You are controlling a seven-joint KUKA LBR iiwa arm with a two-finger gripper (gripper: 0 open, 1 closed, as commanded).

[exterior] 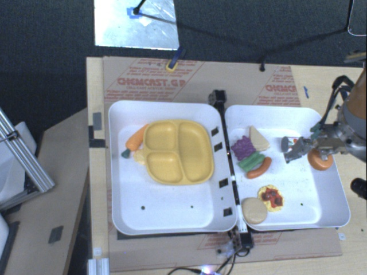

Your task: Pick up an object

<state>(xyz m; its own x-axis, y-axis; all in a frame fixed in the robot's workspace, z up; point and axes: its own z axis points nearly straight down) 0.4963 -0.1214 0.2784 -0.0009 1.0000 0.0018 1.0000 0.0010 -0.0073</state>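
Clerk: One gripper, grey, entered over the right bin, reaching in from the right side. Whether it is spread or pressed together cannot be told; its tip is a blurred grey mass. Nothing is visibly pinched there.

Checker: Nearest item to it?

Clerk: One orange round piece, just beside the gripper body on its right, lying on the bin floor near the right wall.

Checker: Remaining contents, right bin?

Clerk: Six items, all on the left half, well apart from the gripper tip. One pale wedge, uppermost. One purple bunch, touching the wedge's lower left. One green piece, directly below the purple bunch. One orange-red sausage, tilted, against the green piece. One yellow disc with red topping, lower down. One beige round, just beside that disc at its lower left, near the front wall.

Checker: Left bin?

Clerk: One left bin, white, shallow, joined to the right bin along a black-clipped centre seam. It holds one yellow divided plate, three compartments, lying flat near the middle. One carrot, orange with a green end, tilted, touching the plate's upper left edge.

Checker: Support?

Clerk: One bench, tan, printed board under both bins.
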